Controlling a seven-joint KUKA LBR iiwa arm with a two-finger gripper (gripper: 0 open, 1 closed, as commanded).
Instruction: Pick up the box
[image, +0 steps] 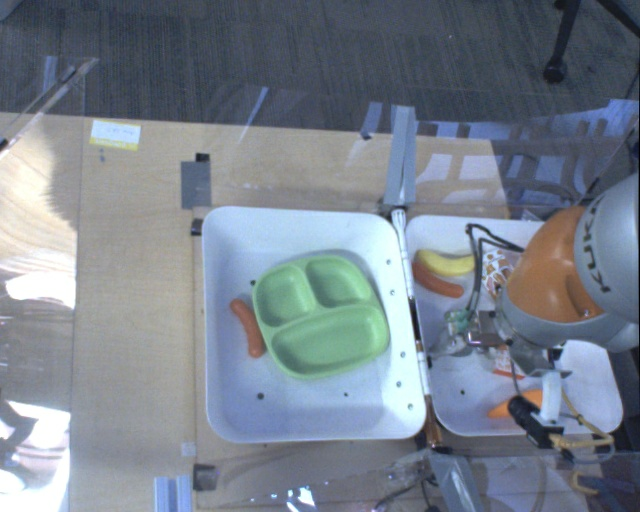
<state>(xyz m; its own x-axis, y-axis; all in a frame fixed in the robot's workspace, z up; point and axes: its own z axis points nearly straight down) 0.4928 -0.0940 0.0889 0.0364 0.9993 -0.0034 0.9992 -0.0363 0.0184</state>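
The box (493, 267), pale with a brown dotted print, lies in the right bin (452, 412) near its back, and the arm's orange band hides most of it. My gripper (462, 328) hangs low over the right bin's left half, just in front of and to the left of the box. Nothing shows held in it.
A yellow banana (444, 262) and a red sausage (438, 283) lie at the right bin's back left. Orange carrot pieces (500, 408) rest near its front. The left bin (230, 400) holds a green divided plate (320, 315) and an orange sausage (248, 327).
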